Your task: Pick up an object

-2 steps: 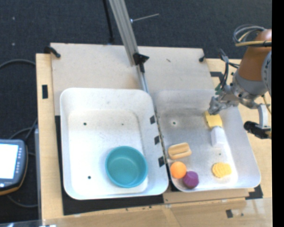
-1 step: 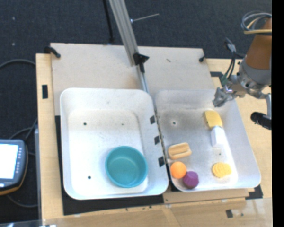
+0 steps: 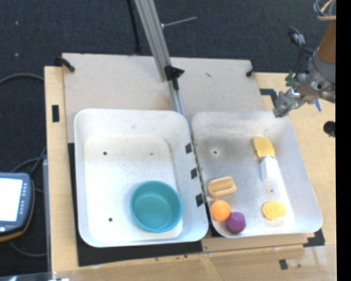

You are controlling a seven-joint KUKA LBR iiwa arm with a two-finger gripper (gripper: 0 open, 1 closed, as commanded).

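Gripper [image 3: 282, 105] at the bin's far right corner, hanging over the rim of the right bin [image 3: 304, 157]; nothing visible between it and the bin. Whether it is released or clenched cannot be made out at this blur. Arm enters from the right edge, orange band partly seen.

Nearest object below it: yellow-headed brush [image 3: 265, 157] in the right bin, long axis running roughly away-to-near, yellow head at the far end toward the gripper, white handle pointing to the near rim. Near that, a yellow ridged piece [image 3: 274, 210] close to the near right corner. Left of these, a tan bread-like block [image 3: 222, 186], long axis left-to-right. Just under it an orange ball [image 3: 220, 210], touching a purple ball [image 3: 236, 221].

Left bin [image 3: 105, 127] holds a teal bowl [image 3: 156, 205], upright, near its front.
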